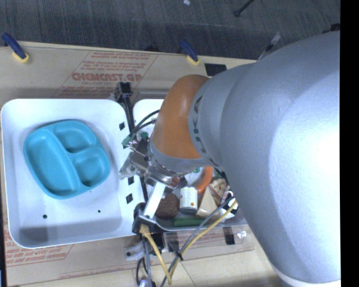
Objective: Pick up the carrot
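Note:
In the right bin [145,109], a slim orange carrot [207,177] shows just below the arm's orange band, with its upper end hidden by the wrist. The gripper [167,187] is low in this bin, just left of the carrot and right above a brown round thing [166,207]. The big grey arm covers most of the bin.
Close together at the right bin's near edge lie a white cylinder [188,200], a green stick-like thing [188,222] and a beige thing [218,191]. The left bin [24,220] holds a blue divided plate [66,157]. Blue clamps [15,48] grip the bench's far edge.

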You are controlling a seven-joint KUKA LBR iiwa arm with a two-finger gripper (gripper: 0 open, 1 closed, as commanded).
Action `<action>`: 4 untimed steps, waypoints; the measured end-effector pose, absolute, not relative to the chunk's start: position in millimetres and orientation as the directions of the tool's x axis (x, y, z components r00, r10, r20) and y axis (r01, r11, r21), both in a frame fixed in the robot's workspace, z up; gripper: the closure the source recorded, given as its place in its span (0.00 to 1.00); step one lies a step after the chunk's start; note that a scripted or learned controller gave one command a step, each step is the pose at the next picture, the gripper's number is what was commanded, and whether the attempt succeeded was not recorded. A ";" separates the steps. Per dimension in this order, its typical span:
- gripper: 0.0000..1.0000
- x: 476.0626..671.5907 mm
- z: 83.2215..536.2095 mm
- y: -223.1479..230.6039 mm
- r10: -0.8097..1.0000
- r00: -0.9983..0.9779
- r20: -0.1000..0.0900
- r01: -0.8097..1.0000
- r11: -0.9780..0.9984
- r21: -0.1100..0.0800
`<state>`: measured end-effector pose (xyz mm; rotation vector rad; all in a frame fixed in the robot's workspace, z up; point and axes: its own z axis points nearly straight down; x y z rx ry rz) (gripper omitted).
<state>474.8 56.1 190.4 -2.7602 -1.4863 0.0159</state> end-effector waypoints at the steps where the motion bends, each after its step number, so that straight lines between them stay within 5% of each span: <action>1: 0.00 517.5 190.8 98.8 0.787 0.617 -0.006 0.787 -0.617 -0.009; 2: 0.00 498.2 98.9 112.8 0.834 0.551 0.002 0.834 -0.551 -0.013; 3: 1.00 499.1 107.5 114.0 0.838 0.546 0.002 0.838 -0.546 -0.013; 4: 1.00 517.2 104.8 159.8 0.524 0.851 -0.037 0.524 -0.852 -0.010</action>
